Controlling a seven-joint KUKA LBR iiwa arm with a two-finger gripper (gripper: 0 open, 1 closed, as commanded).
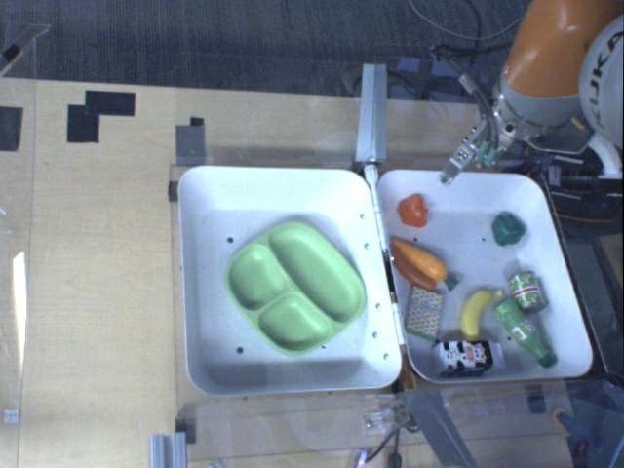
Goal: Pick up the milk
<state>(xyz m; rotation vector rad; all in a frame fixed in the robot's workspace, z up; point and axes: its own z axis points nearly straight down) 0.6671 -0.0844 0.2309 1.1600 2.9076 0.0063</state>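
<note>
The milk (462,356) lies on its side at the near edge of the right bin (458,224), a small black-and-white carton with a cow pattern and a red patch, close against the bin's front wall. Just above it and to its right lies a yellow banana (477,311), curved and standing nearly on end in this view. To the left of the banana a small patterned packet (424,311) rests flat, and above that an orange carrot (418,260) lies slantwise near the bin's left wall. A red tomato (412,210) sits further back, near the left rear corner. On the right side of the bin a green bottle (523,331) lies tilted toward the front right corner, with a small green-and-red can (526,291) just behind it, and a dark teal lump (508,228) sits apart near the right wall. The left bin (210,261) holds a light green divided tray (296,286) with three compartments, set at a slant near the middle. Both bins sit side by side on the wooden surface (97,291). The end effector (466,156) hangs over the rear edge of the right bin, well apart from the milk and touching none of the things; whether it is released or clenched I cannot tell. Behind it the arm (561,37) reaches in from the upper right.
</note>
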